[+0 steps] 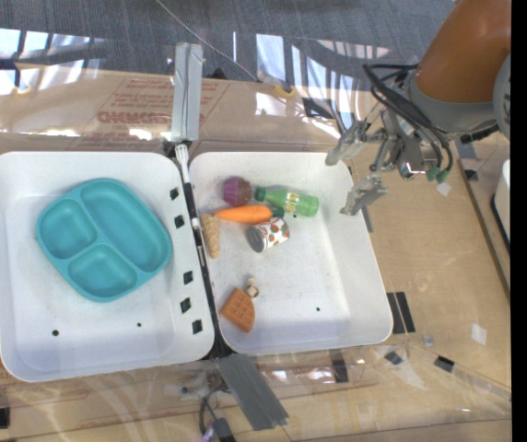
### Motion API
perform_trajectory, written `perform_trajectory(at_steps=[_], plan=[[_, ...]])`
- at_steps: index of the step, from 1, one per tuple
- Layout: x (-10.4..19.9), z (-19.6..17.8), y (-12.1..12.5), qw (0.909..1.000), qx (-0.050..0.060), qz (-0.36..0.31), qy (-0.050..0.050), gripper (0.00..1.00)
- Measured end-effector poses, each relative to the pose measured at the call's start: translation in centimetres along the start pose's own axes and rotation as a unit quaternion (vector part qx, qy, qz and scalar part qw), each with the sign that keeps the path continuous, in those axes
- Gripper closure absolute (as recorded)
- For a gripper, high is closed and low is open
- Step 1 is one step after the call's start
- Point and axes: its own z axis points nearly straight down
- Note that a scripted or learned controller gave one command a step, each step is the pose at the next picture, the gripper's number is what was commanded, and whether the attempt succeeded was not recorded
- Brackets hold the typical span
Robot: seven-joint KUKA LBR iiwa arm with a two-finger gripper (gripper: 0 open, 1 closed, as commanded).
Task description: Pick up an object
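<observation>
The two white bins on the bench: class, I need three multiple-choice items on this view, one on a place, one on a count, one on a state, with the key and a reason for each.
1. Where does the teal divided plate lie?
A. in the left bin
B. in the right bin
C. on the bench outside the bins

2. How many compartments does the plate have?
A. two
B. three
C. five

3. How does the green bottle stand?
A. upright
B. lying on its side
C. held in the gripper

Key:
1 A, since the plate rests on the floor of the left bin.
2 B, since one large and two smaller wells show.
3 B, since it lies flat in the right bin beside the toy carrot, while the gripper hangs over that bin's far right edge with nothing between its fingers.
</observation>
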Motion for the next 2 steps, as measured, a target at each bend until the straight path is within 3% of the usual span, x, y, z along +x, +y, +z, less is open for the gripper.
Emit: perform_trajectory(at_steps=[1, 2], plan=[[3.6, 18.5, 2.0, 0.9972, -0.001, 0.074, 0.000, 0.00], [13.3, 18.7, 1.7, 0.9913, -0.001, 0.131, 0.000, 0.00]])
